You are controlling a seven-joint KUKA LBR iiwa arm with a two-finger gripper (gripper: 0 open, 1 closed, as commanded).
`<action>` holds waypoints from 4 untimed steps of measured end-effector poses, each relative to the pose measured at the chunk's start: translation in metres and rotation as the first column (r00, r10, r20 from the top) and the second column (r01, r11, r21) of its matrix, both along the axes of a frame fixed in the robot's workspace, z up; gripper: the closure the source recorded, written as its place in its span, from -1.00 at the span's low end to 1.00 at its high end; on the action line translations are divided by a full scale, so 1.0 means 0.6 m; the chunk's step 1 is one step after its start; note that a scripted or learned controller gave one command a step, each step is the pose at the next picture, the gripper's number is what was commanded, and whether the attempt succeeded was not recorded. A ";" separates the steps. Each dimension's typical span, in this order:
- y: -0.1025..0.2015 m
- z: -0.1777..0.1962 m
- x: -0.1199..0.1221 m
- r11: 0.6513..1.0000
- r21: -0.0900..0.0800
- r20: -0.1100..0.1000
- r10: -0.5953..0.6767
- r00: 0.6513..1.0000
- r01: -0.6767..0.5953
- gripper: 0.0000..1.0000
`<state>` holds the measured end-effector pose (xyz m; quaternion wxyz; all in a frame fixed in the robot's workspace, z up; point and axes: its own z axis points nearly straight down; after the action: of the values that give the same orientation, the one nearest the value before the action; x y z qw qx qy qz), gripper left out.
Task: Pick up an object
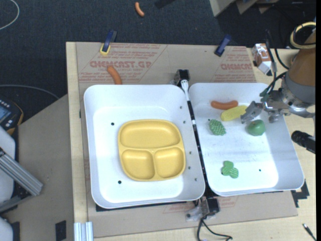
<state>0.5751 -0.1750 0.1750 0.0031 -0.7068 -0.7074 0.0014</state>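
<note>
The gripper point(262, 112) is poised, fingers spread, over the yellow banana point(233, 113), whose long axis lies left-right.

A single fixed camera looks down at a slant from above the brown cardboard-covered tabletop point(150, 59), far enough back to take in both shallow white plastic bins point(100, 134), with dark carpeted floor point(60, 14) toward twelve o'clock.

The arm point(301, 79) is cut off by the right edge
</note>
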 end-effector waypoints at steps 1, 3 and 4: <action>-0.002 -0.075 -0.012 1.000 0.000 0.000 -0.001 1.000 0.001 -1.00; -0.002 -0.132 -0.011 1.000 -0.003 0.007 -0.002 1.000 0.002 1.00; 0.007 -0.029 -0.011 1.000 -0.005 0.013 0.000 1.000 0.000 1.00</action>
<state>0.5682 -0.1708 0.1577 -0.0031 -0.7067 -0.7075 -0.0014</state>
